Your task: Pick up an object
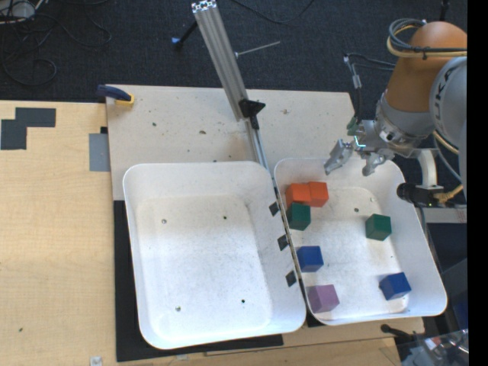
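Observation:
The right bin [427, 269] holds several blocks. An orange block [308, 194] lies at its far left, with a dark green block [299, 216] touching it just in front. A second green block [377, 226] sits toward the right wall. A blue block [309, 258] lies by the left wall, a purple block [322, 297] in the near left corner, and another blue block [395, 285] in the near right corner. My gripper [354, 158] hangs open above the bin's far edge, with nothing between its fingers, up and to the right of the orange block.
The left bin [141, 204] sits beside the right one, joined by black clips [281, 242] along the shared wall. A slanted aluminium bar [223, 59] rises behind the bins. A black cable fitting [415, 194] juts over the right bin's right rim.

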Controlling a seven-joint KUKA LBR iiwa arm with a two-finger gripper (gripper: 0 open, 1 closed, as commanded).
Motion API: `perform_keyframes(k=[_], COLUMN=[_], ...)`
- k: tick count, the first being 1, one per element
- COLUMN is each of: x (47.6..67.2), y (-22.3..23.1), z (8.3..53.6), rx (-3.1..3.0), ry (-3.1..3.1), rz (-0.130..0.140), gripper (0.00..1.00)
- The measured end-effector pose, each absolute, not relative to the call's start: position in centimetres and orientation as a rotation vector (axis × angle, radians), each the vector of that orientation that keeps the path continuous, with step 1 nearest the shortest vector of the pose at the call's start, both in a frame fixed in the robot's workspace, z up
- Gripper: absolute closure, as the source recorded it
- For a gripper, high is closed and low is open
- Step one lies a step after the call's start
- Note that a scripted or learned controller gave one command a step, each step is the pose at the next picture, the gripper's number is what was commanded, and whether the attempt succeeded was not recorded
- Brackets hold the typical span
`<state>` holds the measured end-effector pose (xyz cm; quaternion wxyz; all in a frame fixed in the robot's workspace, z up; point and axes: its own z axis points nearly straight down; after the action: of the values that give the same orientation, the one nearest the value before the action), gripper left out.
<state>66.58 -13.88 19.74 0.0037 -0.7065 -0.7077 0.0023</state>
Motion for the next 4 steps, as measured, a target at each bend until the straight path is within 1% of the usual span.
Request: perform_keyframes(k=[1, 2, 3, 4], x=[66.7, 66.6, 66.8, 66.6], y=[-13.9, -13.1, -13.2, -13.2], z=[20.1, 13.7, 11.2, 11.8], rx=[-2.214, -2.209, -2.219, -2.215], ry=[-2.225, -2.222, -2.227, -2.224], rz=[0.004, 0.009, -0.002, 0.003], gripper=[0.00, 0.00, 0.00, 1.00])
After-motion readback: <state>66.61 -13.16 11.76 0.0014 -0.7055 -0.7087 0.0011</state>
